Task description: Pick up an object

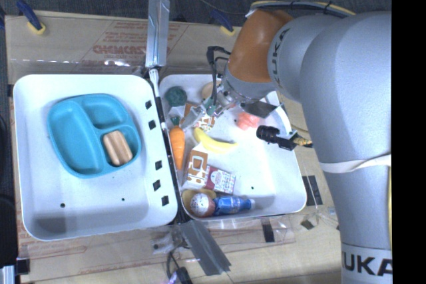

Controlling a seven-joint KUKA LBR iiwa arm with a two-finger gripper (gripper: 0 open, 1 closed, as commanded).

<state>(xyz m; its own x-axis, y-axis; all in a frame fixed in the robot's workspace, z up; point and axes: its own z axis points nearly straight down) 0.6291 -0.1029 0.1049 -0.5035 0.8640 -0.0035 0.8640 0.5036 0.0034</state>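
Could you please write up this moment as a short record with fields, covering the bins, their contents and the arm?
left bin: blue tray with a bread roll in its lower right compartment
right bin: carrot, banana, small cartons, blue bottle, dark green ball, pink item
arm: reaches in from the right over the right bin's upper part
gripper: low among the items near the banana; finger state unclear
held: nothing visibly held

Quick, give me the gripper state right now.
Gripper: low in the right bin, above the banana; whether it is open, closed or holding anything cannot be told.
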